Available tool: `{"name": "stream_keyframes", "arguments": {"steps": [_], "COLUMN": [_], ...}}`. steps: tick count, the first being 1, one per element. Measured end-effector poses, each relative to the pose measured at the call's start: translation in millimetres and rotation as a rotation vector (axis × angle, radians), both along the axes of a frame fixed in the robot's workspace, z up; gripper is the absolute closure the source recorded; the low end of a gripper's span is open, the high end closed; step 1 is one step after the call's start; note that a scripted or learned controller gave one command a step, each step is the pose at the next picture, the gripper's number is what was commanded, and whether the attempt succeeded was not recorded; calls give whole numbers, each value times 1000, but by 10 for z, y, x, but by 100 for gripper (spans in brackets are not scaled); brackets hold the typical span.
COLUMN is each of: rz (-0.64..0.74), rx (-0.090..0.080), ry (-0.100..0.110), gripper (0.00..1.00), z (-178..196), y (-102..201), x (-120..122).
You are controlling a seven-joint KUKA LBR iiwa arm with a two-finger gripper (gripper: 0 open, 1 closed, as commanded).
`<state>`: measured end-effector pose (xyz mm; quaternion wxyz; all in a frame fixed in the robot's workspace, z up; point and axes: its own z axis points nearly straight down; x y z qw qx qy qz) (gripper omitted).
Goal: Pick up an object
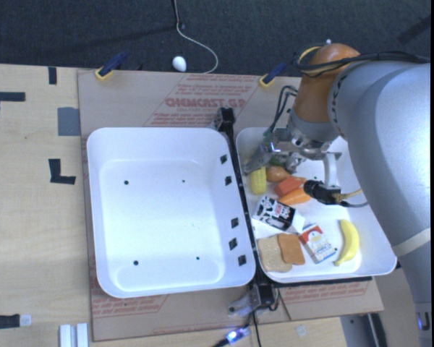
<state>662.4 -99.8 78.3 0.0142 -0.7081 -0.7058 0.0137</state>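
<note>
Reaching down into the right-hand bin's upper left corner, the gripper (269, 159) hangs over a crowd of toy food.

Camera view: the gripper sits right of centre, just above a yellow piece (257, 181) and touching or nearly touching a brownish piece (276, 172) and an orange carrot-like piece (292, 189); whether its pincer is wide, narrow or closed on anything I cannot tell, as the wrist hides it. A good grasp likely needs one piece straddled cleanly, not two at once. The right bin (376, 264) wall and the divider beside the left bin (159, 208) crowd that corner, so a straight lift looks safest. Lower in the frame, the black-and-white carton (275, 212), toast slices (282, 251), small box (319, 243) and banana (348, 241) lie less hemmed in.
</note>
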Motion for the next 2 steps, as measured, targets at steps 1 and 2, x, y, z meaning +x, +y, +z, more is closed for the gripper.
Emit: {"name": "stream_keyframes", "arguments": {"steps": [1,2], "rz": [-1,6], "rx": [-2,-1], "ry": [-33,-38], "gripper": [0,100], "z": [62,162], "y": [-405,-367], "x": [-744,-707]}}
